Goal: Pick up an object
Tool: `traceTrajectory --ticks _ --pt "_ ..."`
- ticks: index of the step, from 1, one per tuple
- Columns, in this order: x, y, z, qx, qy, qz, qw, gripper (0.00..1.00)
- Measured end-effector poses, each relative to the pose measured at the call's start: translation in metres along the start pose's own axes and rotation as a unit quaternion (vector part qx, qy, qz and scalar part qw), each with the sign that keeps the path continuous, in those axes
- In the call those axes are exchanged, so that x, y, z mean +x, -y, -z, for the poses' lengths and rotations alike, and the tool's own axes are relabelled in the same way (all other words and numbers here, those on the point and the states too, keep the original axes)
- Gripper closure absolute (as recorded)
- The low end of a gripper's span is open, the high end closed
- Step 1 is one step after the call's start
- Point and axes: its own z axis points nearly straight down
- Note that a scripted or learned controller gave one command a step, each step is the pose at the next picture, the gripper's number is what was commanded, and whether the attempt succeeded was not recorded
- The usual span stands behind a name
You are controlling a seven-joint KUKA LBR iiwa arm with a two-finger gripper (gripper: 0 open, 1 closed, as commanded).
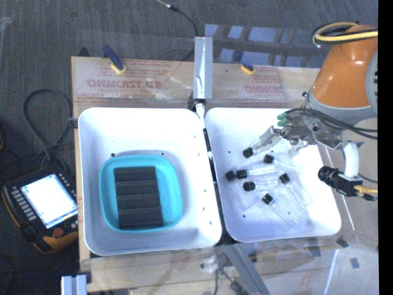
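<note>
Camera view looks down on the bench, where two white bins sit side by side. The left bin holds a turquoise tray with a dark ribbed insert lying in it, long axis running away from the near edge. The right bin is the landmark here: scattered across its floor are several clear vials with black caps, all lying flat and pointing every which way. One near the bin's middle lies roughly crosswise, its cap toward the divider between the bins; another at the near right slants on a diagonal. Their clear bodies are hard to make out against the white.

The gripper hangs over the far part of the right bin, its fingers angled down toward the divider. Another capped vial lies just at their tips, but I cannot tell whether the fingers are apart or together, or whether they touch it.

Left of the bench, well clear of the bins, a handheld pendant with a lit screen rests on the floor, its cable looping beside it.
</note>
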Motion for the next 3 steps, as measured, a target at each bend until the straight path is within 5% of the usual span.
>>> traceTrajectory --ticks 1,2,3 --pt "-0.055 -0.034 -0.072 0.000 0.000 0.026 0.9997 0.00" --pt "-0.107 -0.035 -0.165 -0.002 0.000 0.110 0.9940 0.00" --pt "-0.107 -0.036 -0.156 -0.003 0.000 0.109 0.9940 1.00"
